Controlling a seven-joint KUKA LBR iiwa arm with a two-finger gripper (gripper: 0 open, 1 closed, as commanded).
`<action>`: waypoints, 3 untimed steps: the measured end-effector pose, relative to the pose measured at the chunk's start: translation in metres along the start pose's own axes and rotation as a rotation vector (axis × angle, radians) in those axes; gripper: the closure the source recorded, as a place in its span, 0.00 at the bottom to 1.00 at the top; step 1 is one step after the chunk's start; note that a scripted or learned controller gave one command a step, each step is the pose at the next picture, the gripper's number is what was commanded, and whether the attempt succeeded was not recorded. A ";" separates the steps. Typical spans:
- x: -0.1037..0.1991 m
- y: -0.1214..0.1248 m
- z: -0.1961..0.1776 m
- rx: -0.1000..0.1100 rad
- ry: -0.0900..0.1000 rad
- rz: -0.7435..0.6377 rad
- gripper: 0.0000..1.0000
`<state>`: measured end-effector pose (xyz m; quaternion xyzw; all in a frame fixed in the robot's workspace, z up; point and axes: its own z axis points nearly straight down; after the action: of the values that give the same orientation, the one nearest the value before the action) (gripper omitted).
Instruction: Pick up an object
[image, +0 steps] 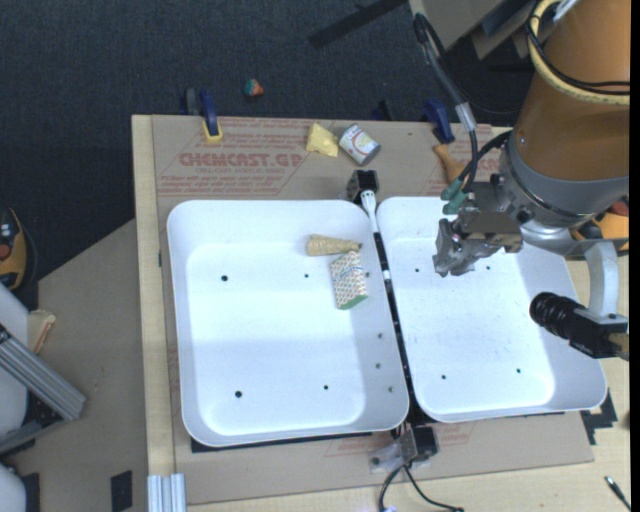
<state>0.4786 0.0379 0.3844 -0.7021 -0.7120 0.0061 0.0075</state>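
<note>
In the left bin (200, 330), near its right wall, a tan cone-shaped piece (332, 245) lies just above a green-and-white patterned object (348, 279). A thin black-and-white stick (374, 232) rests along the seam between the two bins. My gripper (455, 258) hangs over the upper left part of the right bin (480, 380), pointing down, with nothing visibly in it. It is well to the right of the stick and of both objects in the left bin.
Behind the bins, a yellow piece (322, 140) and a small white box (358, 144) lie on the brown board. Blue clamps (208, 108) hold the board's back edge. The arm's orange band (580, 110) looms over the right bin's far corner.
</note>
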 end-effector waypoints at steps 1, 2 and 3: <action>0.034 0.012 0.002 -0.015 -0.001 0.010 1.00; -0.008 0.000 0.052 -0.011 -0.003 0.018 1.00; 0.016 0.000 -0.092 -0.039 0.001 0.011 1.00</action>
<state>0.4803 0.0533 0.4768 -0.7060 -0.7082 -0.0081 -0.0060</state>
